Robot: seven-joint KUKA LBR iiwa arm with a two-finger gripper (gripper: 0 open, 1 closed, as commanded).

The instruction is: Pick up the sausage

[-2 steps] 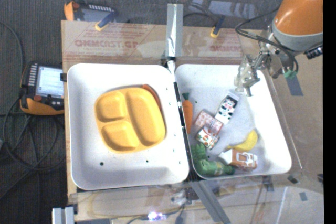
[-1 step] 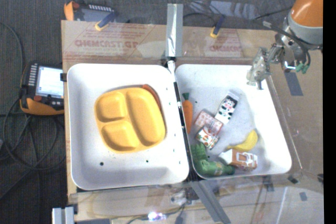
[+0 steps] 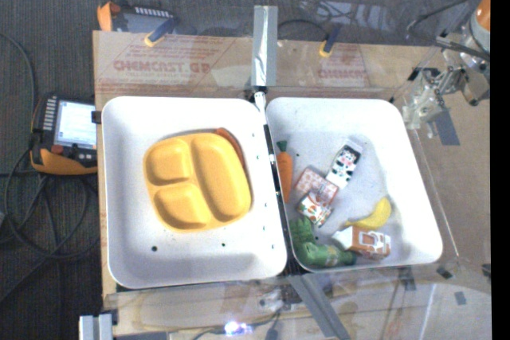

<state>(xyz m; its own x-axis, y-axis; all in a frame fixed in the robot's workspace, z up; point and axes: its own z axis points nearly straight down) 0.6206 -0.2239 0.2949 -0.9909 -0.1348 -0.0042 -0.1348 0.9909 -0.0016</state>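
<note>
The two-finger gripper (image 3: 428,97) hangs just outside the far right corner of the right-hand shallow white bin (image 3: 398,143). It is small and cluttered in this view, so I cannot tell whether it is spread or closed, and nothing can be seen in its grasp.

The reddish-brown sausage (image 3: 229,138) lies well away from the gripper, across the right bin and over the divider, in the left-hand shallow white bin (image 3: 127,251). Only a thin curved sliver shows. The rest is tucked against, perhaps partly under, the far right edge of the yellow plastic divided tray (image 3: 199,179).

By its look it is probably a light toy piece, smooth-skinned and rounded (so likely to slip or roll). The best hold looks to be across its narrow width at the exposed middle. The tray edge crowds one side, leaving little room there.

The yellow tray's three compartments appear bare. The bin nearer the gripper holds:
- an orange carrot (image 3: 284,167) along its left wall
- a black-and-white carton (image 3: 345,163)
- a pinkish printed carton (image 3: 315,185)
- a yellow banana (image 3: 376,213)
- a green leafy vegetable (image 3: 315,249)
- an orange-and-white carton (image 3: 368,243) just beside the green leafy vegetable
</note>
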